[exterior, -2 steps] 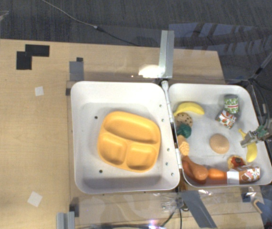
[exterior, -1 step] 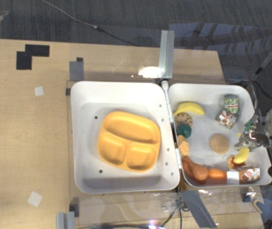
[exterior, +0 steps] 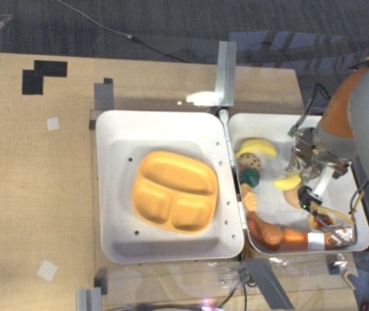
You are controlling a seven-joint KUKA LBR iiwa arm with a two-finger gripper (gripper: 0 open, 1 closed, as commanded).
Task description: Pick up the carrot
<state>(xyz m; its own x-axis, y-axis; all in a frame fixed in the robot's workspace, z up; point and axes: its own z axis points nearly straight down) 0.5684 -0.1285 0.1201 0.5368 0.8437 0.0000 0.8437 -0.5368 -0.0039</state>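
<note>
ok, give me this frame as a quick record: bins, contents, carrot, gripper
left bin: holds a yellow three-compartment tray
right bin: toy food; banana near the back, small yellow piece mid-bin, cookie by the divider
carrot: orange, lying along the front wall of the right bin, beside a brown drumstick-like piece
gripper: over the right bin, above and behind the carrot; finger state unclear
carrot grasped: no, it lies in the bin
</note>
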